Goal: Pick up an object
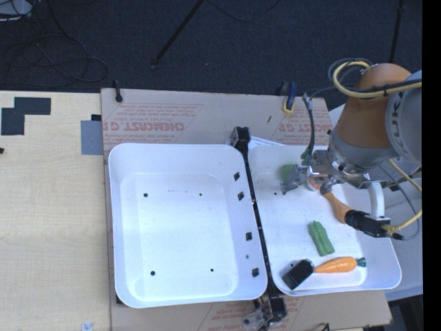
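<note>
Dark floor strewn with cables lies behind the tabletop (48, 205), where brown cardboard carries two shallow white plastic bins: the left bin (131, 158) and the right bin (389, 278). The gripper (298, 178) hangs low over the right bin's far edge, touching or just above a small green object (287, 172); how far it stands open I cannot tell, nor whether it has hold of anything. Toward the near edge lie one green ridged pod-shaped piece (320, 238), one orange toy carrot (335, 265) lengthwise along that edge, and one black rectangular block (298, 274). The small green object is nearest.
</note>
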Robot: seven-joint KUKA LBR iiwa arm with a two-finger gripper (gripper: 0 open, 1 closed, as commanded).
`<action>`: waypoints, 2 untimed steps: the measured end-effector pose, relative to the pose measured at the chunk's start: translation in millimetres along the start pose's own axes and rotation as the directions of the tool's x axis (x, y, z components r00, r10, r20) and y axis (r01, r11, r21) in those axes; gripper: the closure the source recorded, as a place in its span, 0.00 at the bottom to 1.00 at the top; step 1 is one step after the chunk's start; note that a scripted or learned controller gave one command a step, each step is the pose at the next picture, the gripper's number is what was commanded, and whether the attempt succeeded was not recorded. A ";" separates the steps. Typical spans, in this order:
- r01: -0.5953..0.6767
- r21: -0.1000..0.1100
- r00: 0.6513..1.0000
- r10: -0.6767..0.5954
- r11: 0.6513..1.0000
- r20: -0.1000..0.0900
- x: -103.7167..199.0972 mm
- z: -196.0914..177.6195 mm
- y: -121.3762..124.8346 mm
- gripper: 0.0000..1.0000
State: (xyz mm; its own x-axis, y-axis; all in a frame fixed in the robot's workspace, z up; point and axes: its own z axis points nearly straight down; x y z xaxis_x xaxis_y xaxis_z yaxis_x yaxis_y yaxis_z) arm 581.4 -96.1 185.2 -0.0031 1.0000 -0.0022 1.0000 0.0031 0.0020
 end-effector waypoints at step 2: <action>-0.003 0.013 1.000 0.003 1.000 -0.003 -37.6 63.5 59.9 0.00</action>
State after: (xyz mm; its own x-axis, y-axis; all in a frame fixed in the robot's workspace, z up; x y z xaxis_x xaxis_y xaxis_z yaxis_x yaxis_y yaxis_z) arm 641.5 -133.6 121.9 -0.0001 1.0000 0.0010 0.9999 0.0001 -0.0107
